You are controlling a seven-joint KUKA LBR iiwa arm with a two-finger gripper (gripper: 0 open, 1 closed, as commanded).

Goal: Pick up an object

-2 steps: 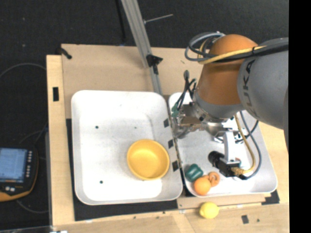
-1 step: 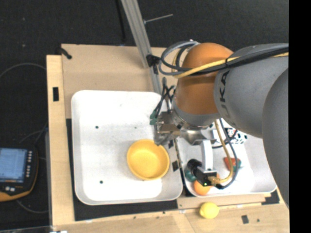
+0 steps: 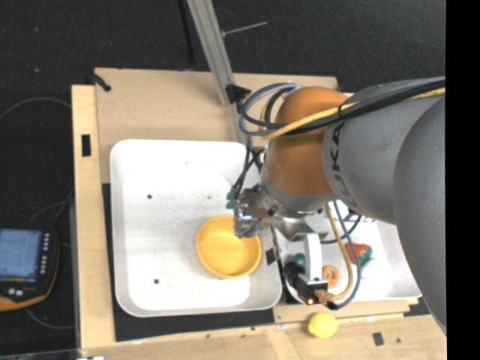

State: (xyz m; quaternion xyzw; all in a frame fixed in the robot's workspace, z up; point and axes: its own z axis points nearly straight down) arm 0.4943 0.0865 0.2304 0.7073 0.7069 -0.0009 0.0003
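A tan bench (image 3: 150, 111) carries my two white bins. In the left bin (image 3: 165, 178), bare floor lies toward its far wall. My gripper (image 3: 246, 227) meets the yellow bowl's (image 3: 225, 250) right rim near the divider; whether anything is clamped, I cannot tell.

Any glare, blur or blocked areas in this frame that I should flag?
Camera view: the left bin is evenly lit with no harsh glare; the yellow bowl looks slightly soft; the arm hides most of the right bin; the claw sits at the bowl's rim.
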